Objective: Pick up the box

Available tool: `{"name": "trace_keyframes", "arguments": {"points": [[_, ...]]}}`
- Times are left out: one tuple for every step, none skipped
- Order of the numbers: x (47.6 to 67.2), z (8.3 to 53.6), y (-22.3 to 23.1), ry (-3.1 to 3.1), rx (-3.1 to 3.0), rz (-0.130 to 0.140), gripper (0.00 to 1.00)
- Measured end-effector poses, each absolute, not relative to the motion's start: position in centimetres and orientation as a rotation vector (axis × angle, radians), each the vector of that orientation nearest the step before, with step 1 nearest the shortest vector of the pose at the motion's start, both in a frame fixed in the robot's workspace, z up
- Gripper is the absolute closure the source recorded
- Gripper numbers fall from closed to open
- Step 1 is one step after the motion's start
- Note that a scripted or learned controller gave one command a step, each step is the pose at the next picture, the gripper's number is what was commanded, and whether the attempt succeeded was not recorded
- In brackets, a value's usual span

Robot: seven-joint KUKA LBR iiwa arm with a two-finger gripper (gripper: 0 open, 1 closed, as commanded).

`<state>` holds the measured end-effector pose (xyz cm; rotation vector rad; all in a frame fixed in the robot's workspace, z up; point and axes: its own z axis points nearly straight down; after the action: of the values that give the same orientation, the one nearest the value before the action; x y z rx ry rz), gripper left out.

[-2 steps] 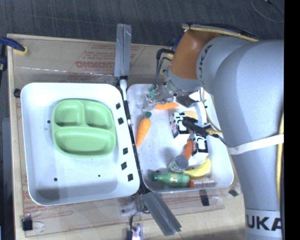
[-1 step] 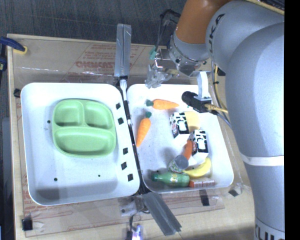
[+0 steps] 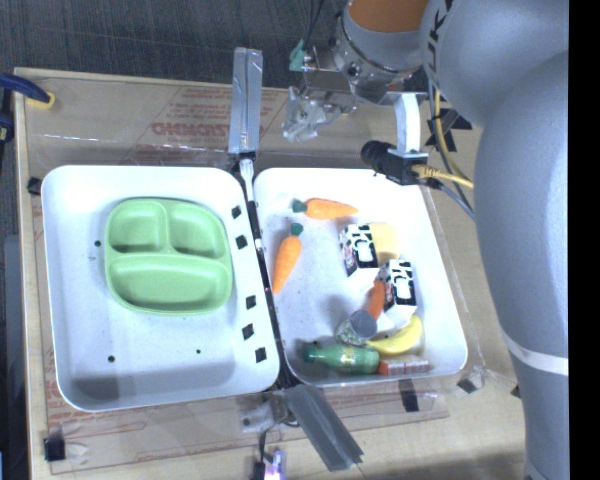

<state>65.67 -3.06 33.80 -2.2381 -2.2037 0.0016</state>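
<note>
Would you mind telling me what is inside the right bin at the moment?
The right bin holds two carrots, two black-and-white boxes, a banana, a green bottle and a grey lid. Whatever lies beneath that pile is covered.

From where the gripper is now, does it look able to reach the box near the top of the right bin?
Probably yes. The gripper hangs above the bench beyond the right bin, and the box lies face up with nothing on top. A carrot lies close beside it.
</note>
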Motion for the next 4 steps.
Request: {"name": "trace_keyframes", "arguments": {"points": [[63.8,33.4,5.5,-2.273,-2.164,0.005,1.0],[63.8,33.4,5.4,-2.273,-2.164,0.006,0.0],[56.9,27.0,1.8,-2.376,-2.051,0.006,0.0],[52.1,21.2,-3.1,-2.575,-1.794,0.004,0.0]]}}
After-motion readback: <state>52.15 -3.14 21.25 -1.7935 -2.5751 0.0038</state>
